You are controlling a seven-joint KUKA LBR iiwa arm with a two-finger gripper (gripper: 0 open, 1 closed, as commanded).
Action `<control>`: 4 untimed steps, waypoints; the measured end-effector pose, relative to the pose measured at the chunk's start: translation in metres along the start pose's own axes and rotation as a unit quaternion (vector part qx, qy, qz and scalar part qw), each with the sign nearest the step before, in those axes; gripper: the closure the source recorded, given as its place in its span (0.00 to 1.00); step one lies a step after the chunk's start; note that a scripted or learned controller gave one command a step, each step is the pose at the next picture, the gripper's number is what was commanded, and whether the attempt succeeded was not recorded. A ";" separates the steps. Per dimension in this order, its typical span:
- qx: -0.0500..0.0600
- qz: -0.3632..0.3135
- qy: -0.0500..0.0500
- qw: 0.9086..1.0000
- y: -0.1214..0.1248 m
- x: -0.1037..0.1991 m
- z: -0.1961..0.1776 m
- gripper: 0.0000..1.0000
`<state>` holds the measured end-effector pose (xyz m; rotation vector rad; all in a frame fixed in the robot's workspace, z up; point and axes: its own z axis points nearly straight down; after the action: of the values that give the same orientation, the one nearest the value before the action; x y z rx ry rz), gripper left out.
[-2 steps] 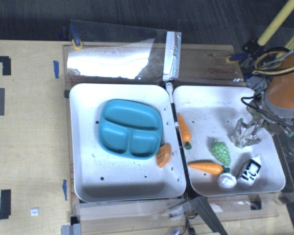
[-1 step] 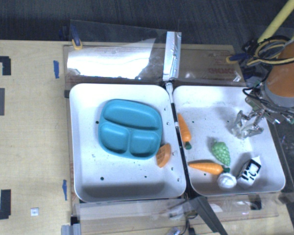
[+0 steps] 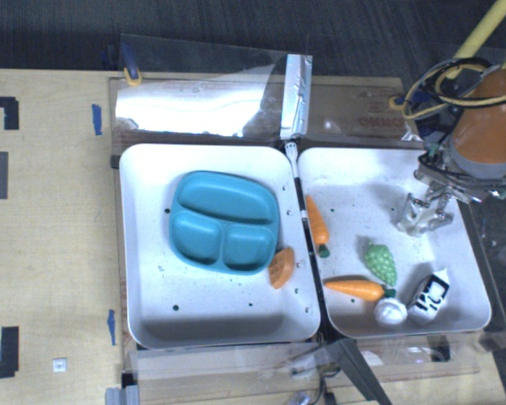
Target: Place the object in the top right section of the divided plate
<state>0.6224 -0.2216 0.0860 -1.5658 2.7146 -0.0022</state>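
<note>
A blue divided plate (image 3: 223, 220) lies in the left bin (image 3: 143, 310), with one long section at the back and two smaller ones in front. An orange wedge-shaped piece (image 3: 280, 268) rests on the bin floor, touching the plate's front right rim. My gripper (image 3: 424, 216) hangs over the back right of the right bin (image 3: 472, 310). It is open, with nothing between its fingers. It is well apart from the objects in that bin: a carrot (image 3: 317, 224) along the left wall, a green bumpy piece (image 3: 380, 261), and a second carrot (image 3: 354, 288).
A white ball (image 3: 391, 312) and a black-and-white object (image 3: 430, 294) sit in the front of the right bin. The ridge between the bins (image 3: 305, 251) runs between plate and gripper. Yellow and black cables (image 3: 443, 78) loop above the wrist.
</note>
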 end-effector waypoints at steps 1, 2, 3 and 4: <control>0.000 -0.133 -0.001 0.991 0.004 -0.039 0.000 1.00; -0.002 -0.139 0.000 0.990 0.013 -0.046 0.000 1.00; 0.000 -0.102 -0.001 0.995 -0.018 -0.046 0.000 1.00; 0.000 -0.252 0.000 0.968 -0.040 -0.023 0.000 1.00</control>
<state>0.6685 -0.2219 0.0861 -2.1996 2.2325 -0.0033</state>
